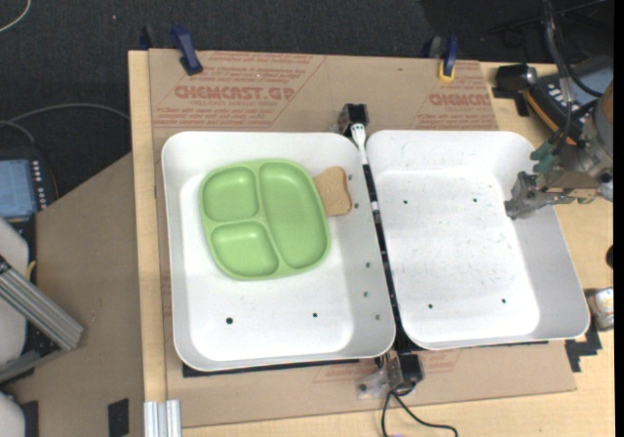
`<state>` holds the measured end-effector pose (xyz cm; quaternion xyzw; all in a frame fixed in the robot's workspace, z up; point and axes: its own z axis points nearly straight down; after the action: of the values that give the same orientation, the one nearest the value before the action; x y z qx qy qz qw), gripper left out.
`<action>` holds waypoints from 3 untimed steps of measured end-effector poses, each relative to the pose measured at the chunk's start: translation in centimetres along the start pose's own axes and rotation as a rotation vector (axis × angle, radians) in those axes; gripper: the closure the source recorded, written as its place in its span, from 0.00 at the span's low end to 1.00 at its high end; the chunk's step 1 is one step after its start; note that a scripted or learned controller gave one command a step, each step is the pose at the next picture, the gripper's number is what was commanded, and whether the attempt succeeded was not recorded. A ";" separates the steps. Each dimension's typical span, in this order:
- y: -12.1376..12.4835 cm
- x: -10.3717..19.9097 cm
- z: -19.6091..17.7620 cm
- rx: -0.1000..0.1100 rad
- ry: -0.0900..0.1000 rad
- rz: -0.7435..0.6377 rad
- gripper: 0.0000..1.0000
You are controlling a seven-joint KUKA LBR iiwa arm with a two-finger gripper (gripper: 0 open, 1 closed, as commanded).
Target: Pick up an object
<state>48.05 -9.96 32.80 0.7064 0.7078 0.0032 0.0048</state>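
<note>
Now gripper [524, 199] at right bin [468, 318] three o'clock rim, finger state unclear; green plate [263, 218], tan sponge [334, 191] in left bin [263, 337].

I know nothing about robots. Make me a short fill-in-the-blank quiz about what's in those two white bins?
1. The green plate lies in the ____ bin.
2. The plate has ____ compartments.
3. The tan piece touches the plate's ____ edge.
4. The gripper sits at the ____ rim of the right bin.

Missing words: left; three; right; right
</note>
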 end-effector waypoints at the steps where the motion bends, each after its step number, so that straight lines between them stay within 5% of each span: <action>1: 3.4 -2.8 -7.4 -0.001 -0.002 0.002 1.00; 2: -0.3 -0.3 -0.6 0.020 0.005 0.002 1.00; 3: 3.4 -4.5 -10.4 -0.003 -0.004 0.004 1.00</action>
<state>51.31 -14.43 43.29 0.7080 0.7062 0.0031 0.0073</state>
